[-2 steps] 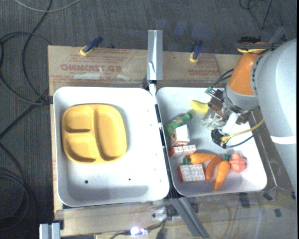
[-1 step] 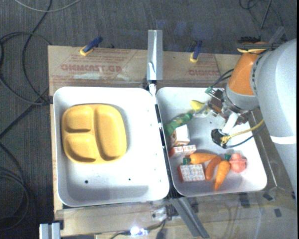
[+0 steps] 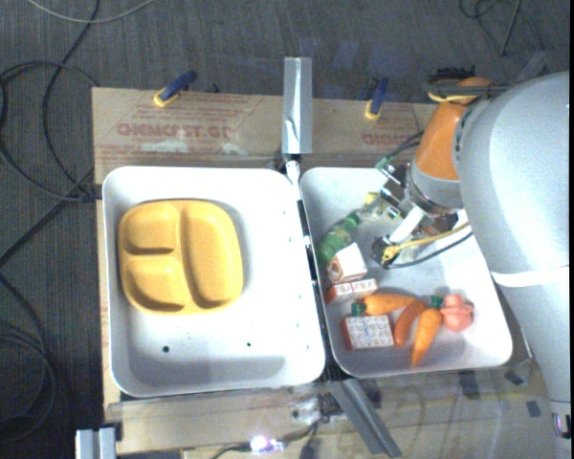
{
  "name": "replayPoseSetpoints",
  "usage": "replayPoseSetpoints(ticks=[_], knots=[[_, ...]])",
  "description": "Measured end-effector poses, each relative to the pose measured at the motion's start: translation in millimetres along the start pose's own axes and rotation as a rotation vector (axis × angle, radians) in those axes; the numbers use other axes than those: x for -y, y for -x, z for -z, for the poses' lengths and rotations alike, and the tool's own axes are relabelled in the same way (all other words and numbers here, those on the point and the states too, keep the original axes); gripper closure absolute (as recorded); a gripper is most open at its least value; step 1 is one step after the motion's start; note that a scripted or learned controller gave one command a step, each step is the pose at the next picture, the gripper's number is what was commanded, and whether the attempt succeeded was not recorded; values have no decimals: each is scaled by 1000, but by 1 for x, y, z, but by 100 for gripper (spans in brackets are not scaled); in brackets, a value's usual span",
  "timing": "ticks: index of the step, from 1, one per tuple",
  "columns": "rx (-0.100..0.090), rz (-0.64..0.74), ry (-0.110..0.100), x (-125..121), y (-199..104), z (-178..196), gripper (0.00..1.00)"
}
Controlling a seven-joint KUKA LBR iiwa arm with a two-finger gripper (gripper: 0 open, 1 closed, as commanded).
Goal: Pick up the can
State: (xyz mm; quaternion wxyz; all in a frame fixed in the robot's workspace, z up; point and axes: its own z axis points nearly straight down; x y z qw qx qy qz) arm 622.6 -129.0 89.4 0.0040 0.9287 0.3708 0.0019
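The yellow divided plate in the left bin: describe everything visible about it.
The yellow divided plate is a rounded-square tray, apparently plastic, moulded into three compartments: two smaller ones on the left and one long one on the right. It lies flat and face up in the upper left part of the left bin, resting on the bin's floor. No other object touches it.

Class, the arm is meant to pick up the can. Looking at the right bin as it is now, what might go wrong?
1. The green can lies against the small box, so the gripper might nudge or grab the box instead.
2. The can sits close to the right bin's wall, leaving little room on that side.
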Motion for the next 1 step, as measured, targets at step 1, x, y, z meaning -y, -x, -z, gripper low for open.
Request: replayPoseSetpoints(ticks=[1], knots=[[2, 0, -3, 0, 1, 9, 100]])
